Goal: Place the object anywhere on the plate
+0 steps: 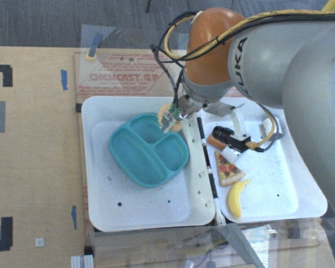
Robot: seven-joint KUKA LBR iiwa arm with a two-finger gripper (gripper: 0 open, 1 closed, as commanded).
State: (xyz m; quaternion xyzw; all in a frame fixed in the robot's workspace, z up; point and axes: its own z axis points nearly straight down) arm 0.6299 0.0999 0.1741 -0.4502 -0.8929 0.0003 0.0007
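A small pale tan thing [166,115] sat right at the tip of the gripper [172,121], above the upper right rim of the plate [139,167]. It was too small, and too much covered by the tool, for its long axis or the way it pointed to be made out. Whether the gripper was spread, pressed together or pinching that thing could not be told from this slant.

The plate was teal with three compartments. It lay in the middle of the left bin [145,212], with its largest compartment running from upper left to lower right along the near side. Two smaller compartments lay toward the gripper.

In the right bin [282,190], close to the wall between the bins, lay an orange-brown sausage [214,142]. Below it was a pizza slice [229,171] with its tip pointing up, and below that a banana [236,199] standing nearly upright in the view, curved toward the right.

The arm [293,60] came in from the right, its orange band directly over the gripper. Its grey casing bore black letters [239,66] running vertically, of which "UKA" showed.

Behind the bins lay a clear sheet [123,66] with blurred red print that looked like "CHEMCAST GP". Strips of blue tape [63,80] were stuck to the wooden bench [33,166].
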